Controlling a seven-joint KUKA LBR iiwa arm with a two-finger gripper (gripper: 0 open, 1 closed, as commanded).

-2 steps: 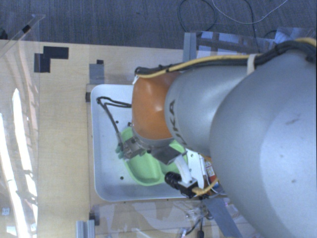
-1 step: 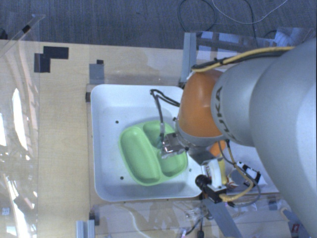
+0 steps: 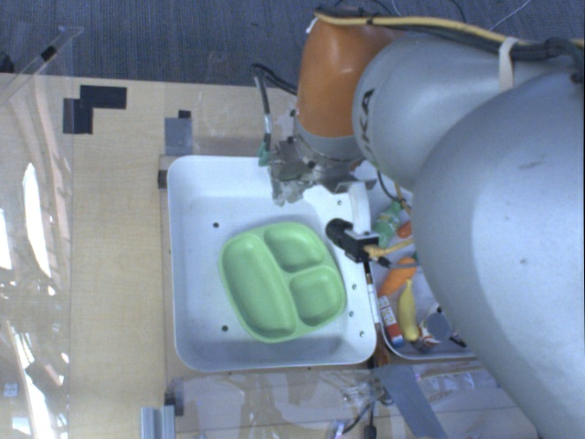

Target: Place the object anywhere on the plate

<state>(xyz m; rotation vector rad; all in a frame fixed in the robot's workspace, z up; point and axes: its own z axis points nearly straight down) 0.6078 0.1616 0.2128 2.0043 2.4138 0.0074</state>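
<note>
A light green plate [image 3: 279, 282] with three compartments lies in the left white bin [image 3: 196, 245], slightly right of its middle. All three compartments look bare. My gripper [image 3: 292, 188] hangs over the far edge of that bin, just beyond the plate's far rim, below the orange wrist band. Whether anything is held there is hidden by the wrist. Small objects lie in the right bin [image 3: 402, 347]: a yellow banana-like piece [image 3: 408, 315], an orange piece [image 3: 397, 279] and a green item [image 3: 391, 216].
The big grey arm covers most of the right bin and the view's right side. A red-and-white tube [image 3: 388, 318] lies beside the banana piece. Black markers [image 3: 91, 104] sit on the wooden bench at the far left, where a clear panel [image 3: 37, 245] stands.
</note>
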